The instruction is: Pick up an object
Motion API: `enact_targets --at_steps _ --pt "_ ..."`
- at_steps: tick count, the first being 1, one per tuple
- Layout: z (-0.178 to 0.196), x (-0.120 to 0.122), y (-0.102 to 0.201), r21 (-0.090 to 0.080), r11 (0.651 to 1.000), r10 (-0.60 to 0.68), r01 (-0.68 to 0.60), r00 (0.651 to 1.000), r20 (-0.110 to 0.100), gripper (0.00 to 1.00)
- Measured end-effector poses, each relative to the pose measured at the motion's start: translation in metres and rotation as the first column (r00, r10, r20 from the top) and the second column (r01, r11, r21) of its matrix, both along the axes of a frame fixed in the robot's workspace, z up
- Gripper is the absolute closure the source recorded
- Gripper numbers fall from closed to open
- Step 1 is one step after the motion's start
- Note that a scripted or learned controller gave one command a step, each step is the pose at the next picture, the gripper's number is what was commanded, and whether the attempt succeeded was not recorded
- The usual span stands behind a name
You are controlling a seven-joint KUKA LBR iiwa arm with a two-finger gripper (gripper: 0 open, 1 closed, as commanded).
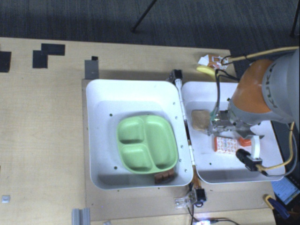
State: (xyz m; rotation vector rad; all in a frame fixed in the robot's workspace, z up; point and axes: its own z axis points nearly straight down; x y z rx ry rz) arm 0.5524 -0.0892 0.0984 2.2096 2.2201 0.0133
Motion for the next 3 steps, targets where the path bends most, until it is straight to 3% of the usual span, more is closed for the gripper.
enact_targets --at_steps 1,2,3 --pt "0.0 0.0 0.0 0.0 1.0 0.0 0.0 1.0 0.0 0.0" --pt "0.011 0.001 0.001 0.001 1.0 0.002 -0.002 1.0 0.003 1.0" --pt "0.011 0.001 0.001 0.001 1.0 0.003 -0.003 1.0 0.002 0.0"
